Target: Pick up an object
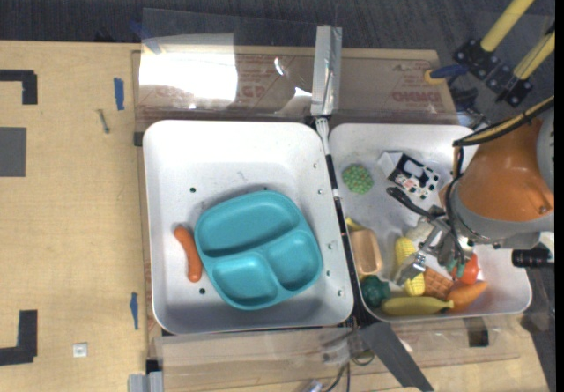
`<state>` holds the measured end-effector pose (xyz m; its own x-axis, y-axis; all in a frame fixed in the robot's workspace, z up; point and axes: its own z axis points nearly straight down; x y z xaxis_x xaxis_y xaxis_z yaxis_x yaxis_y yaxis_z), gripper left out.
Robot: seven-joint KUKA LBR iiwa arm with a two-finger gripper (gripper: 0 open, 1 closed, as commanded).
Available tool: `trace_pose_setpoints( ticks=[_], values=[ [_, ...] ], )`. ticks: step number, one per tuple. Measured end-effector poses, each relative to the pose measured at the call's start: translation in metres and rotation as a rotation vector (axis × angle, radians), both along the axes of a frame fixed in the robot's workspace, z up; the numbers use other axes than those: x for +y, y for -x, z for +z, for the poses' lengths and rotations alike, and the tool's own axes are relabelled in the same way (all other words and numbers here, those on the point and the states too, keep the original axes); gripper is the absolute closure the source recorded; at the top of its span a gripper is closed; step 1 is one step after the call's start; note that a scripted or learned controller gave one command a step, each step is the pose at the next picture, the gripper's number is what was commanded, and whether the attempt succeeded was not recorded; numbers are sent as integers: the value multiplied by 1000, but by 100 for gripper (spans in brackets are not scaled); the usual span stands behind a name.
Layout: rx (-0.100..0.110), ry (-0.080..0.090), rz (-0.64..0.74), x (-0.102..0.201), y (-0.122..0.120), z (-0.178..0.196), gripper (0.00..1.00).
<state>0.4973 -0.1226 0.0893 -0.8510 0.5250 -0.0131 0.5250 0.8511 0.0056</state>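
The left bin is a shallow white tray of smooth moulded plastic with rounded corners. Against its left wall lies a small orange hot dog, a glossy toy. Beside it sits a teal plate, divided into three compartments, lying flat and askew.

A clear divider stands on edge between the bins at the far side.

In the right bin a bumpy green ball rests apart at the far left. Near it lies a flat black-and-white card. The other toys crowd the near side, likely because that is where they slid: a tan bread slice, dark broccoli, yellow corn, a banana and a carrot.

The gripper reaches down into this heap by the corn, the probable target. I cannot tell whether its jaws are spread or closed, nor whether anything is held.
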Motion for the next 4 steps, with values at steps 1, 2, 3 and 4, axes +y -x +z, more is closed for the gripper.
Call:
trace_pose_setpoints(
  ticks=[1,2,3,4],
  values=[
    [-9,3,2,0,-4,9,100],
    [-8,3,2,0,-3,8,0],
    [0,1,12,-19,-101,-1,0],
    [2,0,43,-11,-41,0,0]
  ],
)
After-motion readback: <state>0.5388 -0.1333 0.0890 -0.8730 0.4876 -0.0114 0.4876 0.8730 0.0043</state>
